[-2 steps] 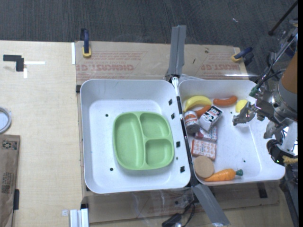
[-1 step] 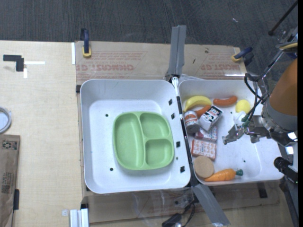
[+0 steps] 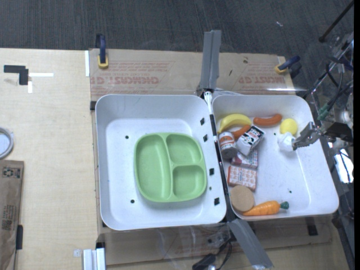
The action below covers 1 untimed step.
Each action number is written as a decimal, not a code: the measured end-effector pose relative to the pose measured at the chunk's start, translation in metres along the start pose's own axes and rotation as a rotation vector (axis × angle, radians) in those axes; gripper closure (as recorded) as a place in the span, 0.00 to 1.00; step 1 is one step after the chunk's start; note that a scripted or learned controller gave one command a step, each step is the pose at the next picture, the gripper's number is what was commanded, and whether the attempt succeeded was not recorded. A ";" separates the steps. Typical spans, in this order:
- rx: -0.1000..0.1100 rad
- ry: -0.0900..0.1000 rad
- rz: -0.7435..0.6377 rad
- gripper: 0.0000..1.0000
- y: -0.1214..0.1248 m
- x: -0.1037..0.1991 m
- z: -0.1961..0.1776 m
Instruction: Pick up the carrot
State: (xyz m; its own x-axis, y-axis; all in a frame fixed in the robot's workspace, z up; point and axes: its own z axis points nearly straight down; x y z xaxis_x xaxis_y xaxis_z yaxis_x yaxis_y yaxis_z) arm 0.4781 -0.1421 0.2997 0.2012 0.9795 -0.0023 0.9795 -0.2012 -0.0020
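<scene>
At the near edge of the bench a grey bar (image 3: 251, 246) slants out from under the gap between the two bins, with cables (image 3: 211, 259) beside it. Just beyond, the carrot (image 3: 263, 208) lies on its side along the near wall of the right bin (image 3: 298, 196), its green top pointing right, its blunt end touching a round tan disc (image 3: 243, 198). Farther in, along that bin's left side, sit red-and-white packets (image 3: 242, 176), a small white carton (image 3: 250, 140), a brown can (image 3: 226, 144) and, at the far wall, a banana (image 3: 234, 120), a sausage (image 3: 267, 119) and a yellow lemon (image 3: 288, 126). The gripper (image 3: 295, 142) hangs over the right part of this bin, well apart from the carrot, next to a white lump near the lemon; whether its fingers are spread or closed I cannot tell, and nothing is plainly seen between them. The left bin (image 3: 109, 167) holds a green divided plate (image 3: 170, 167) with three compartments. The bins rest on brown cardboard (image 3: 152, 72) printed with red lettering, clamped at the far edge by a blue and yellow clamp (image 3: 101, 52) on the left and another (image 3: 288, 66) on the right, with a grey post (image 3: 211, 61) rising between them. To the left spreads pale wooden benchtop (image 3: 45, 122) with a black L-shaped mark (image 3: 17, 72), a roll of tape (image 3: 4, 144) and a brown paper bag (image 3: 10, 207). Beyond the bench lies dark grey carpet (image 3: 169, 10).
</scene>
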 end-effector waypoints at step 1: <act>0.000 0.000 -0.030 0.00 0.009 -0.017 -0.034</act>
State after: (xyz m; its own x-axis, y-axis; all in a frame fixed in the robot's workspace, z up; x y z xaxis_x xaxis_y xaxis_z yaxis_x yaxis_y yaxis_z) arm 0.4831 -0.1606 0.3340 0.1718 0.9851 -0.0019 0.9851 -0.1718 -0.0022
